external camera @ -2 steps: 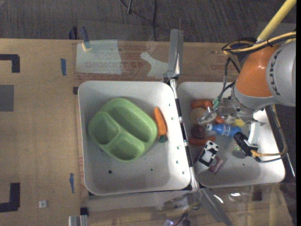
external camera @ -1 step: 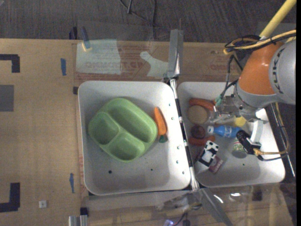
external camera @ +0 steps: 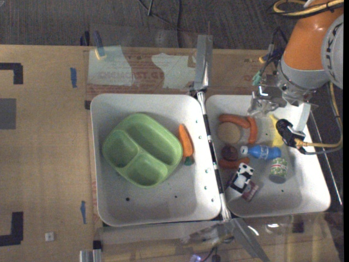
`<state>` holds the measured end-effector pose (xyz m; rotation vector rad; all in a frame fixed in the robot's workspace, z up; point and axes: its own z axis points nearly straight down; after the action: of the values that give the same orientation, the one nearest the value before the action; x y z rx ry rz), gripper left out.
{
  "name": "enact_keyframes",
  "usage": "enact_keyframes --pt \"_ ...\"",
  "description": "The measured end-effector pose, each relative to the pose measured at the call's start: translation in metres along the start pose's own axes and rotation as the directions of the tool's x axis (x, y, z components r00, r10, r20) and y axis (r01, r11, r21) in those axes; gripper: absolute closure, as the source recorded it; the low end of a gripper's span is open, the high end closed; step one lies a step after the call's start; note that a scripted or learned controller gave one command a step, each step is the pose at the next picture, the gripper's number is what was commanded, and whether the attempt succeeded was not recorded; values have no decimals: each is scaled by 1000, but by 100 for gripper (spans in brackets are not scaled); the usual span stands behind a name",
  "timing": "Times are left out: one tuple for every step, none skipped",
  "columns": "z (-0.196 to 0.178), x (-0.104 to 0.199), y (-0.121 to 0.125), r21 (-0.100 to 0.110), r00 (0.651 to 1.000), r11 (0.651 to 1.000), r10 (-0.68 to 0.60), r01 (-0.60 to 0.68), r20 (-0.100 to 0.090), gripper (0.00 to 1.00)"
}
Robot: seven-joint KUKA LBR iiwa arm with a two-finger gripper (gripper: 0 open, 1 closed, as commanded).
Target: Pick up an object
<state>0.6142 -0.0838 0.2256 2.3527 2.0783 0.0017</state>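
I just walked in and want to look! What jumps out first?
The big green divided plate in the left bin grabs your eye, with an orange carrot lying right beside it. The right bin is crowded with small toys, such as a blue bottle, and the orange-banded robot arm hangs over its far edge.

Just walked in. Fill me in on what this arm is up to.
The grey and orange robot arm reaches in from the right, its gripper hovering over the far edge of the right white bin, near the orange hot dog toy. A blue plastic bottle and a black-and-white cow toy lie there too. The left white bin holds a green divided plate and an orange carrot toy.
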Motion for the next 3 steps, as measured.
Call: enact_keyframes --pt "1 0 0 1 1000 1000 -1 1 0 0" --pt "115 -68 37 4 998 998 64 -64 0 0" --pt "140 -89 -40 0 995 995 -95 95 -1 0"
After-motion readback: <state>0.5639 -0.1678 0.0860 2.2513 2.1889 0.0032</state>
